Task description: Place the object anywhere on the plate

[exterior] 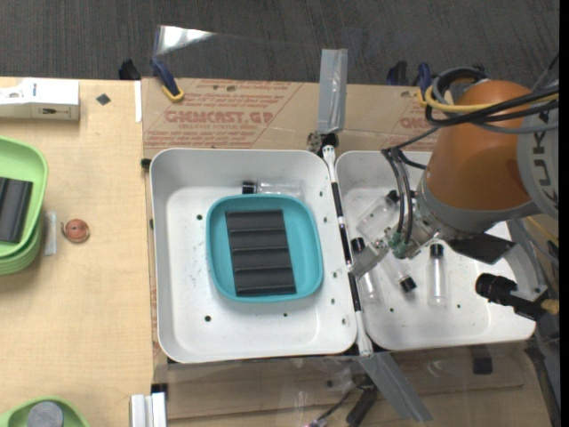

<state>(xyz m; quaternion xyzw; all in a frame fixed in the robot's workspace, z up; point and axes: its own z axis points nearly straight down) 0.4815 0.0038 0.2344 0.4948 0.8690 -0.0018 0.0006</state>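
Observation:
A teal square plate (307, 247) lies in the left bin (178, 265) with a black ridged insert (260, 252) on it. Several clear tubes with black caps lie in the right bin (462, 323): one (436, 274) stands lengthwise under the arm, one (377, 208) lies near the back left, and one (364, 286) rests by the divider. A small black cap (406, 284) lies between them. My gripper (391, 241) hangs low over the left part of the right bin, mostly hidden below the orange wrist band (476, 154).
Another clear tube (267, 188) lies in the left bin just behind the plate. Green trays (22, 207) and a small round reddish piece (76, 230) sit on the wooden bench at the left. A cardboard sheet (231, 109) lies behind the bins.

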